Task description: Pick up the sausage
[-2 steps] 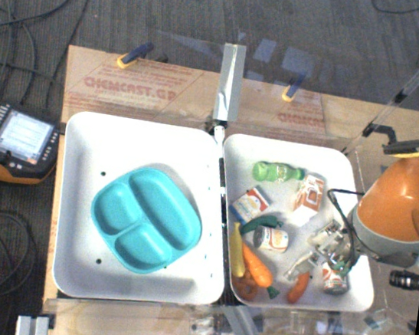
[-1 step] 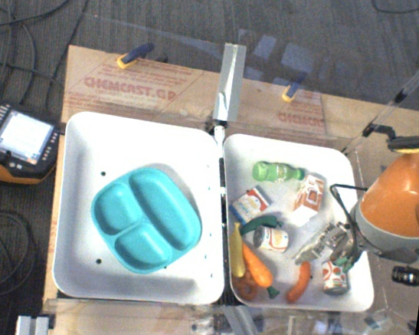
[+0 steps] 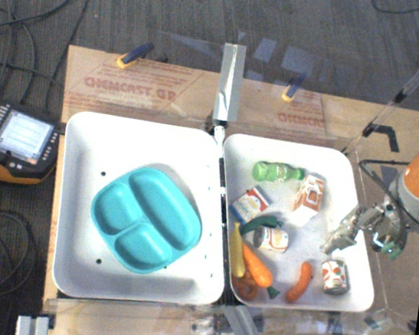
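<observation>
Near right bin's front: sausage (image 3: 299,281) lying steeply upright, sitting below-left of the claw (image 3: 341,237); claw state: cannot tell.

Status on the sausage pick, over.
Gripper above right bin's right side, holding nothing. Sausage lies free near front wall. Can sits close beside it.
</observation>
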`<action>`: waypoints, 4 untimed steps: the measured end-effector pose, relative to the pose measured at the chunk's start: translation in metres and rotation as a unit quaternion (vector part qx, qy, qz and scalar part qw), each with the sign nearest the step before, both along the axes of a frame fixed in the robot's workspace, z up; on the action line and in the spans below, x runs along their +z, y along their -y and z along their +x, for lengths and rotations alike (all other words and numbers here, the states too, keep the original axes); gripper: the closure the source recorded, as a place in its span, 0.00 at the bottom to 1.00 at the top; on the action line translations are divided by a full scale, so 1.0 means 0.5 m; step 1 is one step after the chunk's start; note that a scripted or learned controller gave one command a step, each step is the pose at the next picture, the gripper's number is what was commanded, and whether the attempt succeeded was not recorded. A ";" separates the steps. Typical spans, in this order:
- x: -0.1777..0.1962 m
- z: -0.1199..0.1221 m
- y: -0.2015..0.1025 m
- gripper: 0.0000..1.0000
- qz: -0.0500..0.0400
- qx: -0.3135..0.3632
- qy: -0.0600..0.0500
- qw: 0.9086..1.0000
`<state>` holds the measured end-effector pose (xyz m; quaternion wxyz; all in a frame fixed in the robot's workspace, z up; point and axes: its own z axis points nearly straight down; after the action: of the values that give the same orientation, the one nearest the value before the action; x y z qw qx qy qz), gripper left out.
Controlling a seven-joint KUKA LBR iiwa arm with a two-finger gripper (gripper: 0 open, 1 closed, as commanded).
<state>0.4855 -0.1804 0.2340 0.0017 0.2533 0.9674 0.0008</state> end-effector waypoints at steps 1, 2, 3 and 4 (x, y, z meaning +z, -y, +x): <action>0.000 0.000 0.000 0.00 0.000 0.000 0.000 1.000; -0.224 -0.004 0.004 0.00 0.000 0.019 -0.003 1.000; -0.206 -0.001 0.002 1.00 0.001 0.020 -0.002 1.000; -0.041 -0.001 -0.052 1.00 0.000 0.016 -0.001 1.000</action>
<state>0.4852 -0.1544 0.2136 0.0009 0.2377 0.9713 0.0008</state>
